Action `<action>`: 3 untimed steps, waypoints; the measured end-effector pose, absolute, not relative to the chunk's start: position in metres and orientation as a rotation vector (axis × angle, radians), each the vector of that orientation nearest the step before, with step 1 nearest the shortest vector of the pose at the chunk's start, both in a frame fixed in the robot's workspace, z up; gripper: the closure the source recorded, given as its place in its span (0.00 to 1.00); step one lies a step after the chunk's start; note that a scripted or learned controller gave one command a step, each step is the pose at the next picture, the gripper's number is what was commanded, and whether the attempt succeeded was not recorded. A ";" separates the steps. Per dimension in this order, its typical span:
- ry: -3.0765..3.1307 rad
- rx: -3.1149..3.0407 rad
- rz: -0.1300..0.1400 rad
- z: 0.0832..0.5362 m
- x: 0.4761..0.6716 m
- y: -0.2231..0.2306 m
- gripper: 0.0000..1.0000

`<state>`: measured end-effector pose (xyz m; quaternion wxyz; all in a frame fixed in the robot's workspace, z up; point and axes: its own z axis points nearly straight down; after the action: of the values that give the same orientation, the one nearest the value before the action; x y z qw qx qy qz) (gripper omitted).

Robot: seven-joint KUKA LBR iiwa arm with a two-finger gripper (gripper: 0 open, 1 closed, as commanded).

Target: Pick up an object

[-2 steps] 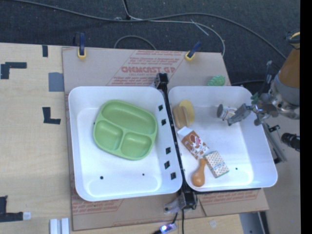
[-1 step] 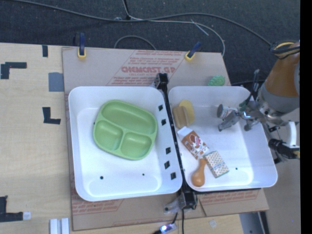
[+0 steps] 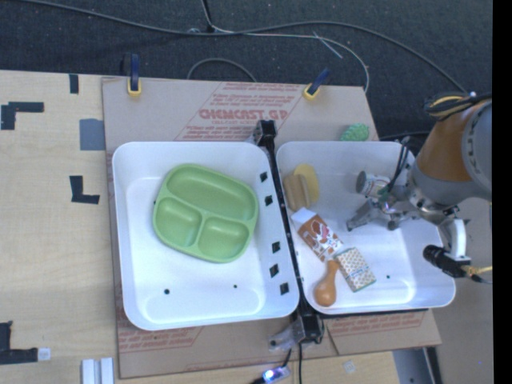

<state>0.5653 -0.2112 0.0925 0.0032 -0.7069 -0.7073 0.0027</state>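
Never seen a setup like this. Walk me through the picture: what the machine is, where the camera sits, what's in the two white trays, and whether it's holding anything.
The camera is fixed above a bench and looks down at a slant. The grey machine with the orange band is a robot arm that reaches in from the right; its job is to pick up an object. Its gripper, a two-finger claw, hangs low over the right bin, and I see nothing between its fingers.

The left bin holds a green divided plate. Along the left side of the right bin are a tan sponge-like piece, a red and white packet, a small patterned box and an orange wooden spoon-like item. A green ball sits just outside, behind the right bin.
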 end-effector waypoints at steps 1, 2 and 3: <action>-2.225 -2.221 0.003 0.086 0.566 -0.211 0.00; -2.228 -2.223 0.001 0.097 0.567 -0.211 1.00; -2.224 -2.222 -0.003 0.144 0.559 -0.209 1.00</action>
<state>0.5592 -0.2088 0.1443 -0.0011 -0.7068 -0.7074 -0.0009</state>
